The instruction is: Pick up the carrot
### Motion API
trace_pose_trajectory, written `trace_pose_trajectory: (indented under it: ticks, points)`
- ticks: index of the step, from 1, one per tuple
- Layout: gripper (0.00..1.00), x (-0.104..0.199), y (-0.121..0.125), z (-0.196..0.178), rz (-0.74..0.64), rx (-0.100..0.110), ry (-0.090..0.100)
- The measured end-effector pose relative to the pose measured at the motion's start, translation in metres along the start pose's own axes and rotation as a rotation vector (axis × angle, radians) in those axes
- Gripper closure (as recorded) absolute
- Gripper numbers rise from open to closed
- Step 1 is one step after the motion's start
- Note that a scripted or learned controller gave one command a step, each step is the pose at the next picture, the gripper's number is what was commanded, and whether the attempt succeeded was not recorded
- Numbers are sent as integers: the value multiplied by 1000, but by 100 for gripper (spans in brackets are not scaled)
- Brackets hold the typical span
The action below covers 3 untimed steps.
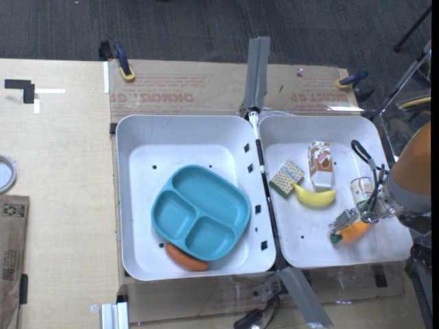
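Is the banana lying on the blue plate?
No, the banana lies in the right bin, while the blue plate is in the left bin.

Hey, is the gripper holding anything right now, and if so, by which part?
Cannot be told. The gripper sits right at the carrot in the right bin, but a grip isn't visible.

The pale wooden surface (55, 177) carries two white bins (130, 204) side by side on cardboard (185, 91), a brown bag (12, 252) and a tape roll (5, 175) at its left edge.
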<state>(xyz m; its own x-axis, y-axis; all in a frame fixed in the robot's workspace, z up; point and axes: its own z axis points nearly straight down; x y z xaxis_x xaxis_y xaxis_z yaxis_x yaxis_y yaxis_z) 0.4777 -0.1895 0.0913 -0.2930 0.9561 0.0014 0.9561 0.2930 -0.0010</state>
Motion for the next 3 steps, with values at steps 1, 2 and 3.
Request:
trace_pose_trajectory:
  ticks: [1,2,3]
  points:
    - [100,-1,1,-9,3,-2,-1]
    - [100,22,15,-124,137,0,-3]
    - [0,22,15,-124,137,0,-2]
